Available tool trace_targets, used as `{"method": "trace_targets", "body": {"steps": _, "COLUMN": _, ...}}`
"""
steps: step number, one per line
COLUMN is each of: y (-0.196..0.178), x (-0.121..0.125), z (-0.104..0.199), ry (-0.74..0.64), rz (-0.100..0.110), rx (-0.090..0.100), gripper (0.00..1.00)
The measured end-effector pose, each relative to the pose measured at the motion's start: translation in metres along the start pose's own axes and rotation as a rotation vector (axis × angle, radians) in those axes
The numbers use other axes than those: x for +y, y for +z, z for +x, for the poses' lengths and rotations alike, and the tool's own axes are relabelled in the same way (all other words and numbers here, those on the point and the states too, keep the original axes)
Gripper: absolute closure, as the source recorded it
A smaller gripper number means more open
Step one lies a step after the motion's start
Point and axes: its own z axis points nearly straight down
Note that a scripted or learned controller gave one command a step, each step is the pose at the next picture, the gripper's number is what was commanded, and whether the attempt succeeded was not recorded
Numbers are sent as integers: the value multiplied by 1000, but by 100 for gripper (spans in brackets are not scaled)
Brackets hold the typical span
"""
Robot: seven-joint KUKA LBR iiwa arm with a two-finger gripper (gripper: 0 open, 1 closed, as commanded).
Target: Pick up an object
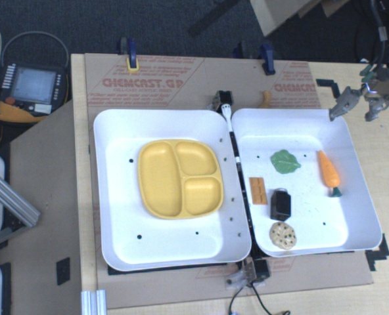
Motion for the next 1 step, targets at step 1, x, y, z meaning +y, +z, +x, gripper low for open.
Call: {"method": "trace_targets", "body": {"steps": 1, "y": -9, "x": 2, "z": 1, "ry": -4, "rz": -14, "rx": -3, "gripper": 0}}
